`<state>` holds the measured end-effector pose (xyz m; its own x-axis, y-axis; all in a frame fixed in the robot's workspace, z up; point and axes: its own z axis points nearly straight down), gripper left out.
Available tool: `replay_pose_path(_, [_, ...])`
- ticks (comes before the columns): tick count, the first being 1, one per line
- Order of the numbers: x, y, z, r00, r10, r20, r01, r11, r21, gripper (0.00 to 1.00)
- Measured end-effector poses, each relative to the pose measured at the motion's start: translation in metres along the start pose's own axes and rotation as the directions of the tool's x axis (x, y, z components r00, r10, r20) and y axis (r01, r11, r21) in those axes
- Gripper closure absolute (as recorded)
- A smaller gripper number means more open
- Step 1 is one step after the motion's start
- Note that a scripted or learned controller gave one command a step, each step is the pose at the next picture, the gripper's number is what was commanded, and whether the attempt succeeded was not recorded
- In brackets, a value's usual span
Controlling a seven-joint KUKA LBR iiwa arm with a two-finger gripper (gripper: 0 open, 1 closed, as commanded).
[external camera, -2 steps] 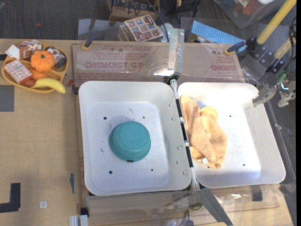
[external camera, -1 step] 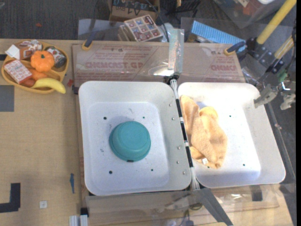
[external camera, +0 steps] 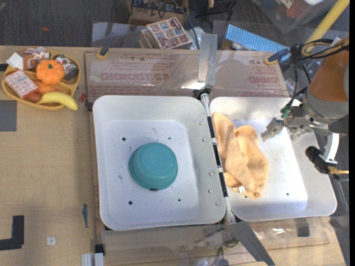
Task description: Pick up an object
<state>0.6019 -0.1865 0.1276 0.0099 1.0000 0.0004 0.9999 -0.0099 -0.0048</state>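
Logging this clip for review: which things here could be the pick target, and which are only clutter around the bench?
Belong to the job:
teal bowl, upside down in the left bin
tan cloth, crumpled in the right bin
gripper, over the right bin

Lying about:
fruit tray with banana and small pumpkin
patterned box behind the bins

Bins: two, left of and under the claw (external camera: 275, 127)
Teal bowls (external camera: 153, 165): one, far left of claw
Orange cloths (external camera: 241, 157): one, just left of claw
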Motion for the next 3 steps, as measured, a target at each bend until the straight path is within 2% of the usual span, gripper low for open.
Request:
replay_pose_path(1, [0.046, 0.012, 0.04, 0.998, -0.06, 0.003, 0.06, 0.998, -0.009, 0.0])
replay_pose_path(2, [0.051, 0.039, -0.014, 0.987, -0.161, 0.001, 0.161, 0.987, -0.002, 0.0])
replay_pose_path(3, [0.04, 0.002, -0.069, 0.974, -0.225, 0.0, 0.225, 0.974, 0.0, 0.0])
